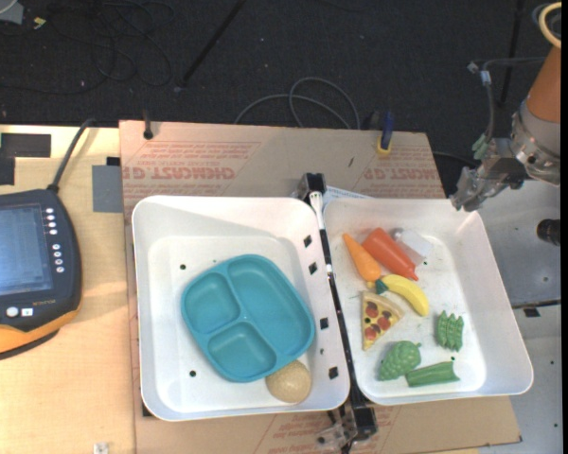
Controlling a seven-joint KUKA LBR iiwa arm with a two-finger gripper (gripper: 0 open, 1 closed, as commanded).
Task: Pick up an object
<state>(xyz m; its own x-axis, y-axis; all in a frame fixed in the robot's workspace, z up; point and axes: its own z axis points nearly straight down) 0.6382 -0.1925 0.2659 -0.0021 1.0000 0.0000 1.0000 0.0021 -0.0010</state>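
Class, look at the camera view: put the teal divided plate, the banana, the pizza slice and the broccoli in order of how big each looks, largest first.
1. Teal plate, by far the largest.
2. Pizza slice, banana and broccoli look about alike in size; I would not rank them.

Even bright light, slight softness.

Bare floor lies along the right bin's (497, 282) right side, beside the toys (398, 291).

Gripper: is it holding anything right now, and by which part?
Nothing is held. The gripper hangs outside the right bin's far corner, apart from the toys.
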